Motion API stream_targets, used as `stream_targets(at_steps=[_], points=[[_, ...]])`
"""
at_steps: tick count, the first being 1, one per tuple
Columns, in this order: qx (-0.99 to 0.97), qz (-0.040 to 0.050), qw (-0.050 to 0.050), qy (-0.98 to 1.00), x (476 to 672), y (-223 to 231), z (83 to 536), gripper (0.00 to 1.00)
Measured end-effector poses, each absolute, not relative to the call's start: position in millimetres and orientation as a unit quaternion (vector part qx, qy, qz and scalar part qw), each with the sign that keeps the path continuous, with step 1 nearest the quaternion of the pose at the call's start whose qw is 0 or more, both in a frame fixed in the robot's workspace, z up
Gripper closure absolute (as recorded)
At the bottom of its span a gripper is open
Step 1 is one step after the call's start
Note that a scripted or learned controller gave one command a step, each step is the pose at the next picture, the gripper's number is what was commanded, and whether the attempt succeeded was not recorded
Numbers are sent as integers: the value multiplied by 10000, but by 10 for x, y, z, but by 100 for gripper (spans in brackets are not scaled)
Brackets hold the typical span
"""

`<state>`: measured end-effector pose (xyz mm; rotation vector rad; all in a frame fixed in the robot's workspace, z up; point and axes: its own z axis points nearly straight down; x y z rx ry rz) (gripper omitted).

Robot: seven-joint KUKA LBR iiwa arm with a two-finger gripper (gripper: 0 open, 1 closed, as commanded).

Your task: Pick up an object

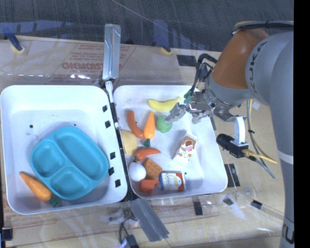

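Note:
The right bin holds several toy foods: a yellow banana, a green piece, two orange carrots, a small white carton, a lying jar, a white egg and a waffle. My gripper hangs over the bin's upper right part, just right of the banana and the green piece. Its fingers stand open with nothing between them. The left fingertip is close beside the green piece.
The left bin holds a blue divided plate and an orange carrot at its near left corner. A metal divider stands between the bins at the back. Cables hang beside the right bin.

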<state>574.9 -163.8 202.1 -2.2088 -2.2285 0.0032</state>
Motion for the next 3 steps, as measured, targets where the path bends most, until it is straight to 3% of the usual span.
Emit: stream_targets(at_steps=[1, 2, 3], points=[[-7019, 11, 28, -7123, 5757, -1625, 2118, 100], [-7019, 14, 28, -7122, 5755, -1628, 2117, 0], [-6780, 24, 45, -7350, 6068, -988, 1077, 0]])
